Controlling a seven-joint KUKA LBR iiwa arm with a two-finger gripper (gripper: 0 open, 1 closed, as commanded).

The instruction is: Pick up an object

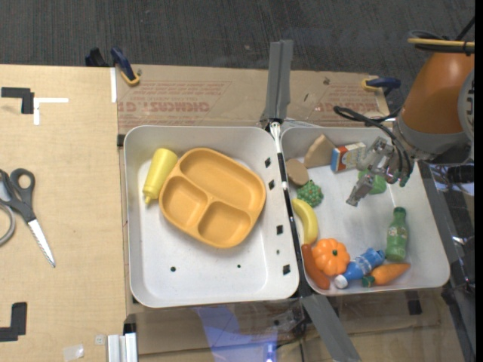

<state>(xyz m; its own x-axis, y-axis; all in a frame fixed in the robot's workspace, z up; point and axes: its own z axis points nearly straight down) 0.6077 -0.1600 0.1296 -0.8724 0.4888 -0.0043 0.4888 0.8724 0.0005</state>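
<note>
Camera view: gripper (361, 191) hanging low inside the right bin (430, 225), up and to the right of the orange pumpkin (330, 255), at the end of the grey arm (441, 104) with its orange band. Cannot tell whether open or closed. Small green piece (371, 178) right against the gripper; unclear whether gripped or merely lying beneath.

Around the pumpkin, all in the right bin:
- red piece (313, 268) touching its left side, lower down
- yellow banana (306, 219) just above and to the left
- green leafy lump (309, 194) above the banana, farther up from the pumpkin
- brown round piece (297, 173) higher still, near the bin's left wall
- tan wedge (320, 152) and red-and-white carton (347, 157) well above, toward the far wall
- blue bottle (361, 266) just to the right, lying down with its white cap pointing toward the pumpkin
- orange carrot (389, 272) right of the blue bottle, farther from the pumpkin
- green bottle (397, 234) to the right and a little up, above the carrot

Left of the pumpkin, across the divider, in the left bin (151, 277): yellow divided plate (207, 197), with a yellow bottle (158, 173) at its far left edge. Well to the left again, on the tabletop (68, 277), scissors (26, 210).
</note>
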